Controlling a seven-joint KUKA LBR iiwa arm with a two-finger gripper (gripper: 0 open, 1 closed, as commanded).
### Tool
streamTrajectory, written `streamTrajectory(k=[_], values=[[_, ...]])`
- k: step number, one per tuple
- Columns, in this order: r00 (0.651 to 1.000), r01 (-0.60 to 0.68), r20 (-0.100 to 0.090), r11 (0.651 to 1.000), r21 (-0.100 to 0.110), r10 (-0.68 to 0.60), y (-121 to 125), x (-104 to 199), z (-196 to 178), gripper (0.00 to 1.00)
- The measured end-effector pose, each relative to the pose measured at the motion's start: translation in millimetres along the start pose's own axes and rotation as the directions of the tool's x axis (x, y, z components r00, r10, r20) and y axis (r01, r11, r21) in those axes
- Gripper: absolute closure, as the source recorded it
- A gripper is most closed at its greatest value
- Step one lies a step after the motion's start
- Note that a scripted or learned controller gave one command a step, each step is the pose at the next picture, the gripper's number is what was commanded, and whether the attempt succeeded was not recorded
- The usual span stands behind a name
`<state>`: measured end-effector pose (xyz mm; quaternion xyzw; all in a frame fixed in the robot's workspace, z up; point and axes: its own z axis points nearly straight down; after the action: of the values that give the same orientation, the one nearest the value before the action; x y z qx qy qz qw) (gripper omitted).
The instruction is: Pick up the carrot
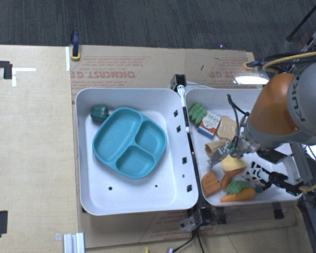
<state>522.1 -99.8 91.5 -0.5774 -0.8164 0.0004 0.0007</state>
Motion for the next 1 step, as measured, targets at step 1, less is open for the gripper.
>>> streamTrajectory(k=[1], values=[[0.955, 0.297, 0.005, 0.955, -0.005, -0.297, -40.6, 12.3, -1.0, 0.00]])
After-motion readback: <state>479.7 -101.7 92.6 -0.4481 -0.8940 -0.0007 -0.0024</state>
